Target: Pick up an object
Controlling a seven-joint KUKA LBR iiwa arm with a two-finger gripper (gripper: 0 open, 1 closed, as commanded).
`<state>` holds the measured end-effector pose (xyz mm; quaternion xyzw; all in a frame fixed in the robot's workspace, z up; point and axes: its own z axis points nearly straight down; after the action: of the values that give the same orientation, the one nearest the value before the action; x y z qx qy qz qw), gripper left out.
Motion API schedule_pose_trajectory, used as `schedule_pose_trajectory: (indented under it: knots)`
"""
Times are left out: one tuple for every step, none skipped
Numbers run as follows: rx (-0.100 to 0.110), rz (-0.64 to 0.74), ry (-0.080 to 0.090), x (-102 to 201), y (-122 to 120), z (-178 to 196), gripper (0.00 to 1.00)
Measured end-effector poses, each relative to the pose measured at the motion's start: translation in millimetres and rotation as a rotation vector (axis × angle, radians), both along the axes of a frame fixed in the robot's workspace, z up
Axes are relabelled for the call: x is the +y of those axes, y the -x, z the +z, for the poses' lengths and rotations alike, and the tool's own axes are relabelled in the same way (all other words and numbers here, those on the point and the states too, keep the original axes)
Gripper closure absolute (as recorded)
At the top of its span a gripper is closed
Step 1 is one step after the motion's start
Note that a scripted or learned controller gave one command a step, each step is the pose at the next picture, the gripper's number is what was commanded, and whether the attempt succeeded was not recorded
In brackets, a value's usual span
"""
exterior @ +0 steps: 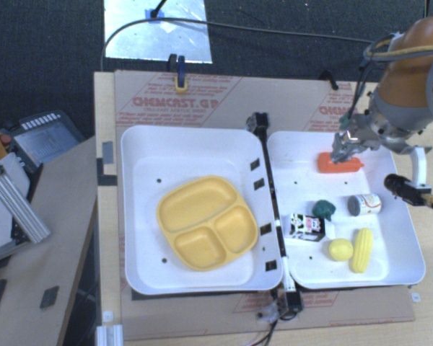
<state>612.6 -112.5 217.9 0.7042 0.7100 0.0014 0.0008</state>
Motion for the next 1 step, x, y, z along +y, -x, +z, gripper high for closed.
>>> schedule_pose_trajectory:
  knots:
    - [0.002, 0.002, -0.001, 59.5, -0.9, -5.0, 1.00]
